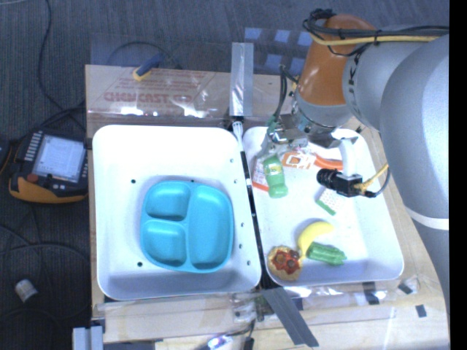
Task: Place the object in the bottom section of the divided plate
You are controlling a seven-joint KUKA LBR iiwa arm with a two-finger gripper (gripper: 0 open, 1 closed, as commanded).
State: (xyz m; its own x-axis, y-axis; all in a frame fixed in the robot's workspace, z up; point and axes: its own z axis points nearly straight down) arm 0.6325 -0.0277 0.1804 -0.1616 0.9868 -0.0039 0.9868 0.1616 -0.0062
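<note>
- The gripper [276, 138] hangs over the far end of the right bin [379, 257]; its opening cannot be made out from this angle.
- Just below the gripper lies a green bottle [275, 178], beside an orange-and-white packet [297, 159]; contact with either is unclear.
- Nearer the camera from the gripper, a yellow banana [315, 233], a green vegetable [325, 253] and a small pizza piece [284, 262] rest on the bin floor.
- To the gripper's left, the blue divided plate [187, 224] sits in the left bin [117, 166], all three sections bare.
- Beyond the bins, the counter [175, 93] carries clear plastic sheeting; dark carpet [109, 13], cables and a handheld control pendant [51, 165] surround it.
</note>
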